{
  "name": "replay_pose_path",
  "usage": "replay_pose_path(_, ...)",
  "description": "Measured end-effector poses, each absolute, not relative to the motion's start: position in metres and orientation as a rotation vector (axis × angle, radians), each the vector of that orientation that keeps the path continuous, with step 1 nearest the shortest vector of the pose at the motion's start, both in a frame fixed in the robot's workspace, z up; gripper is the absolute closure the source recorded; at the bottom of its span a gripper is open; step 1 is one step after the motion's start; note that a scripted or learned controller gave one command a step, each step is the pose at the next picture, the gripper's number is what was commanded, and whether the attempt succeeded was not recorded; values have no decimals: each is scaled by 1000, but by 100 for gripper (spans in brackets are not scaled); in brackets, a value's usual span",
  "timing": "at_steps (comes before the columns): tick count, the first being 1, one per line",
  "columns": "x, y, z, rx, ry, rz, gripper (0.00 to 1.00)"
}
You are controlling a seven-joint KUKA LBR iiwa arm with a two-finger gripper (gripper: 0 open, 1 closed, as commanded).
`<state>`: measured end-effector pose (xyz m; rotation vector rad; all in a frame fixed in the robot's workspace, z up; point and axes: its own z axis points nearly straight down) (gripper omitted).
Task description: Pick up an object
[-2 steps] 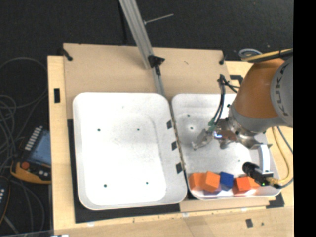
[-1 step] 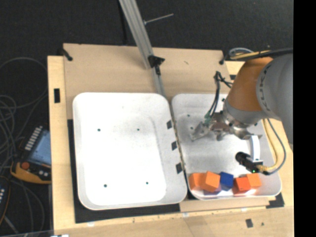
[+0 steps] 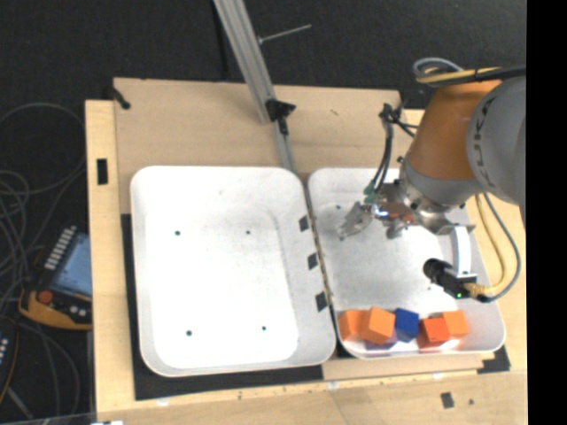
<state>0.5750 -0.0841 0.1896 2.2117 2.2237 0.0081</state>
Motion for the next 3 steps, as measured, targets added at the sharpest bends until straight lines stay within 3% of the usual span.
replay_pose_path(2, 556, -53, 197, 2216, 2227, 0, 0)
replay_pose_path(3, 592, -134, 94, 2224, 2214, -2, 0)
